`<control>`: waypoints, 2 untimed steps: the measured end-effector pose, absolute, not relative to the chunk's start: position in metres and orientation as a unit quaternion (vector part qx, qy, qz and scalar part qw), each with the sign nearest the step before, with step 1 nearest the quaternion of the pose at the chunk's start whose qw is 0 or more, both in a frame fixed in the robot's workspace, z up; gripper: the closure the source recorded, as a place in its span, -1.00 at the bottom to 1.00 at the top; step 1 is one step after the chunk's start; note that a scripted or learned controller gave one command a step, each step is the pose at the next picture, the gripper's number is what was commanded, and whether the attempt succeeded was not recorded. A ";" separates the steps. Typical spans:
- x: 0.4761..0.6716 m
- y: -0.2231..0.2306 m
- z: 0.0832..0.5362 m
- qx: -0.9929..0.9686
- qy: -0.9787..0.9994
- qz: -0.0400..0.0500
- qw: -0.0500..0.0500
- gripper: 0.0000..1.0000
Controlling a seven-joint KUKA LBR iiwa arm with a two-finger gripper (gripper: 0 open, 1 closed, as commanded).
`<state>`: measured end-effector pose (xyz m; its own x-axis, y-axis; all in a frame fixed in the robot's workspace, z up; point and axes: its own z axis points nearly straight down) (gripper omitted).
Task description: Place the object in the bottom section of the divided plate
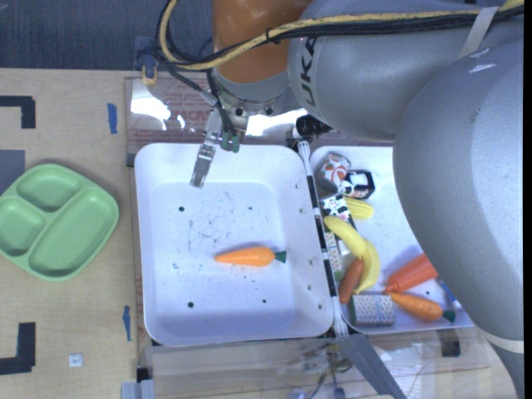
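Observation:
An orange toy carrot with a small green tip lies on its side in the middle of the left white bin. My gripper hangs over the far part of that bin, up and to the left of the carrot and well apart from it, with nothing seen in it. The green divided plate rests on the wooden bench to the left of the bins; it has two small sections on its far side and one large section nearer the front.
The right bin holds a banana, two more carrots, a black-and-white toy and other small items. The grey arm covers the upper right. Blue tape marks and black corner marks sit on the bench.

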<state>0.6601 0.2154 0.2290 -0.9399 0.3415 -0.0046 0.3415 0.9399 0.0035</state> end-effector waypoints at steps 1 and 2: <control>0.660 0.216 0.211 0.285 0.959 0.001 0.001 -1.00; 0.660 0.217 0.211 0.285 0.959 0.001 0.001 -1.00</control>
